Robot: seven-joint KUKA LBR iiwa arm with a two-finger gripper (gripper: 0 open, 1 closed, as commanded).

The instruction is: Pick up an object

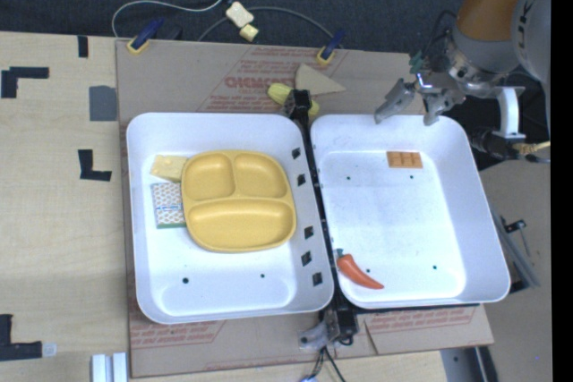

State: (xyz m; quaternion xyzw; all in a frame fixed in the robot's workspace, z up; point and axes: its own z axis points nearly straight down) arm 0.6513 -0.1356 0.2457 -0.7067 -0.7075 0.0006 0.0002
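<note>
The gripper [414, 106] hangs over the far rim of the right bin [483, 219], near its back corner, with its two fingers [390, 106] spread apart and nothing between them. Inside that bin, a small orange waffle-like block [404, 160] lies near the far wall, just below the gripper, with bare white floor on all sides of it. An orange carrot [359, 273] lies in the near left corner, close to the wall shared with the left bin [143, 219]. The wide middle of the right bin's floor is open. In the left bin, a yellow divided plate [238, 199] fills the centre, and a pale wedge [167, 166] and a patterned sponge [167, 203] are tucked against its left edge.
</note>
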